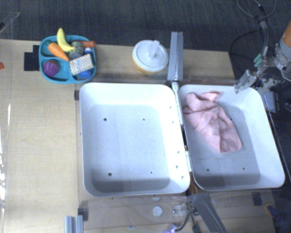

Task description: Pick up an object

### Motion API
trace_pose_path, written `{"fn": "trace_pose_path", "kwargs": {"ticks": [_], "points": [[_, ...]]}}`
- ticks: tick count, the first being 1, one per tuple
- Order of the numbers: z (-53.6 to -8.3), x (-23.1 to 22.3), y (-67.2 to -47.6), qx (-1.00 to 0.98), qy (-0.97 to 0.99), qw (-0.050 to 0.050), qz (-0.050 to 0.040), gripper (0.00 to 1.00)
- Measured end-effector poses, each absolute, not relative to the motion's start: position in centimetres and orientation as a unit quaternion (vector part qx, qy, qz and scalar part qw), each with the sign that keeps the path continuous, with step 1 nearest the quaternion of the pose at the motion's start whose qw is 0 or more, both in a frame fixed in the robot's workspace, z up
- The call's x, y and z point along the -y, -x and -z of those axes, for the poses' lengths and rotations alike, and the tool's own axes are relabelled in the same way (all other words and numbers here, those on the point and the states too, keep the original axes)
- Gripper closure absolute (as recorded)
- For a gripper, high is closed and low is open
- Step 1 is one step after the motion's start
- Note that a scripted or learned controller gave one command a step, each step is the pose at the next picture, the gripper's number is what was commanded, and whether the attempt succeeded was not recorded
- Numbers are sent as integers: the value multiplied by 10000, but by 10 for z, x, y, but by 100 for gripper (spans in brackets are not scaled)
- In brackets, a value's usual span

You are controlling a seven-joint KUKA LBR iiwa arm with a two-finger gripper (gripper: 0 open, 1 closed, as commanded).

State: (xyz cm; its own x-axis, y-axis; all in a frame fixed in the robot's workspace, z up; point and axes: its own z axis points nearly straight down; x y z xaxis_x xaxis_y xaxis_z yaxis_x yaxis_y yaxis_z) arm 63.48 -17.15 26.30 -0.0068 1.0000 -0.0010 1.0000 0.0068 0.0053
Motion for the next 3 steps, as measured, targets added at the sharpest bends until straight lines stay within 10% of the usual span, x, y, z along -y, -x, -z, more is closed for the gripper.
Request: {"fn": "trace_pose_path", "kwargs": {"ticks": [1,2,3], "points": [[-113,164,-643,-7388,-6739,17,-12,0],[-92,135,-618,-7862,-6178,84,-43,0],[-92,101,-657,-8265,-5628,80,-38,0]]}}
